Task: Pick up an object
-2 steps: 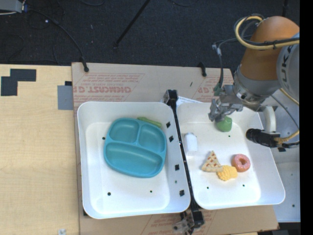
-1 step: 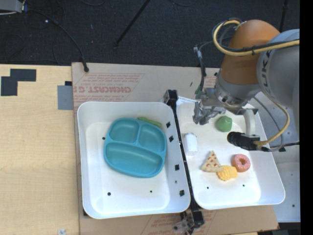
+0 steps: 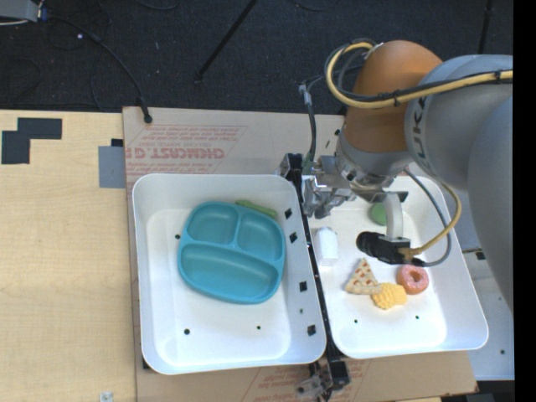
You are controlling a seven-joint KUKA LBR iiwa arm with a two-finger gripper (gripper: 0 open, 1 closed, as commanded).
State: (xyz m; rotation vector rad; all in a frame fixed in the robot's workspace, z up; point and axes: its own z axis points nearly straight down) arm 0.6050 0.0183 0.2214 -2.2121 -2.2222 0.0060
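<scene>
So the bench [image 3: 59,249] is sitting under a dark floor full of cables, with two white bins side by side on a sheet of cardboard [image 3: 209,145]. The right bin [image 3: 419,333] is holding the pickable stuff: a white piece [image 3: 326,244] near the divider, a pizza-slice toy [image 3: 362,278], a yellow corn-looking toy [image 3: 389,296] touching it, a pink donut [image 3: 414,279] just right of that, and a green thing [image 3: 378,213] partly hidden behind the arm. The left bin [image 3: 159,325] is carrying a blue divided plate [image 3: 232,252] with something green peeking out at its far edge.

The gripper [image 3: 328,201] is hanging over the far left corner of the right bin, just above the white piece; whether it's spread or closed, can't tell from this angle.

Best bet is probably the white piece, since it's lying apart from the cluster. It's close to the wall though, so the gripper should be coming straight down and centred.
</scene>
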